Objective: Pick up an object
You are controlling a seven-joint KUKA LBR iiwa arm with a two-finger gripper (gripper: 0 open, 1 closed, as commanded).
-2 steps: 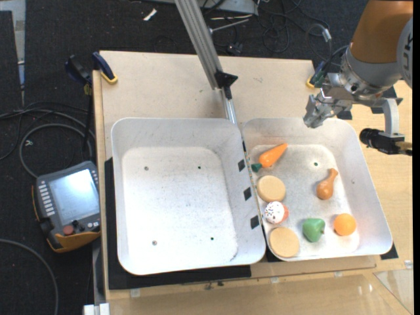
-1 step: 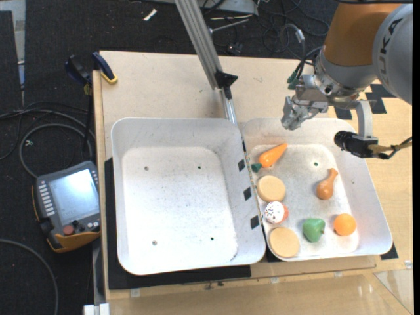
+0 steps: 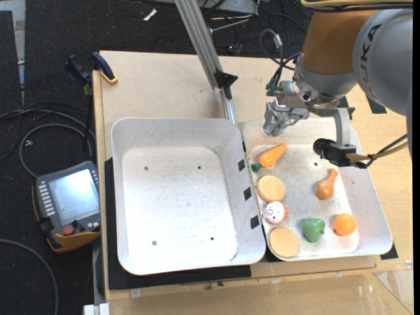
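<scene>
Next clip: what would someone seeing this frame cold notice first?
First the big grey and orange arm coming in from the upper right, its gripper hanging just above the orange carrot at the far end of the right bin. Next, that bin's cluster of toy food, including a green pepper and a drumstick.

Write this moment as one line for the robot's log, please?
stage: approach | gripper: above right bin's far edge, over carrot | held: nothing visible | left bin: untouched
</scene>
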